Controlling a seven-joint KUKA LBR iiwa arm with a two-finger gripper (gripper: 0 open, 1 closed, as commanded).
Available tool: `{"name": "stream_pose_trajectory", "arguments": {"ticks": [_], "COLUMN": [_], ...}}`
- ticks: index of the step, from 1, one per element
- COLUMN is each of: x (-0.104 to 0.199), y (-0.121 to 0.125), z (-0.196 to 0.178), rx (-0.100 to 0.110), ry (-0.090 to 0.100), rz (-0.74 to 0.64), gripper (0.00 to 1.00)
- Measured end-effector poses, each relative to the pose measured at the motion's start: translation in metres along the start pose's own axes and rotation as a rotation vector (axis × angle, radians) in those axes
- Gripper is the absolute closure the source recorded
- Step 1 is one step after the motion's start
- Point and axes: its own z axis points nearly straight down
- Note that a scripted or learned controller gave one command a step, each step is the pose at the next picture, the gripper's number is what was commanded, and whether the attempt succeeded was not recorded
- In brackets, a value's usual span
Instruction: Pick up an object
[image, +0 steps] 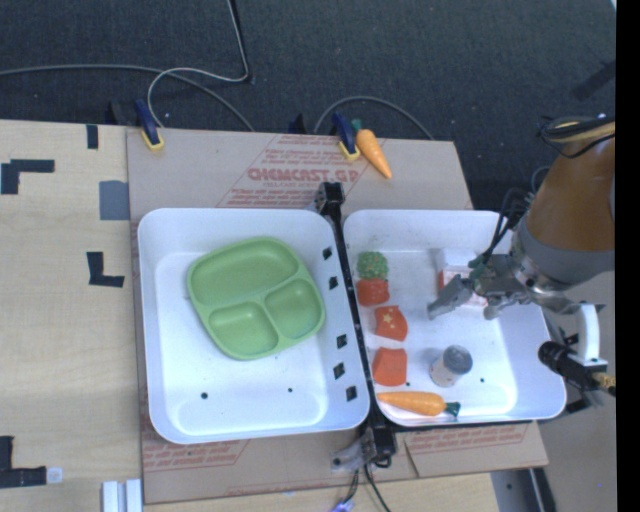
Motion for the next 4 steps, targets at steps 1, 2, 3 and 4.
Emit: {"name": "stream_pose_trajectory", "arguments": {"ticks": [1, 2, 3, 4], "x": [0.003, 0.013, 0.013, 0.085], "y": [0.075, 0.128, 0.128, 0.125], "z": [0.139, 0.14, 0.13, 0.04], "rx": [-0.011, -0.006, -0.005, -0.004], "ry": [-0.004, -0.002, -0.002, 0.0], "rz": [0.0, -0.001, -0.001, -0.002], "gripper": [0.0, 0.0, 1.0, 1.0]}}
